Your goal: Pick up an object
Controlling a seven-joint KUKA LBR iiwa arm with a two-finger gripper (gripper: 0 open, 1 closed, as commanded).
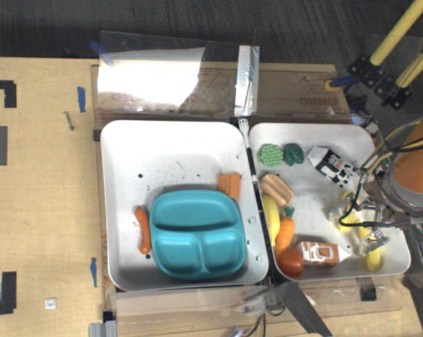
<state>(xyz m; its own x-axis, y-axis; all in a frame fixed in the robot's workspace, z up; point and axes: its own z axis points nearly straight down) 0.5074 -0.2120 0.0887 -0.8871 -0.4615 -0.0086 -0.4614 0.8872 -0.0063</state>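
Left bin [120, 209]: a teal divided plate [196, 234] fills the near middle, a sausage [144, 230] lies along its left edge, and an orange block [229, 184] touches its far right corner.
Right bin [317, 135]: green toys [280, 154] at the far left; a bread roll [276, 187], banana [271, 218], carrot [284, 234] and tomato [290, 262] run down the left wall; a small carton [319, 253] lies near; a black-and-white piece [332, 165] sits far right.
Gripper [369, 223]: low over the right side of the right bin, above a yellow thing [372, 260].
Fingers: cables and the wrist cover them, so I cannot tell whether they are wide, narrow or holding anything.
Task's thing: not chosen visibly; the yellow thing lies nearest.
Risk: so close to the right wall, the fingers may strike the rim or push the thing aside instead of closing round it.
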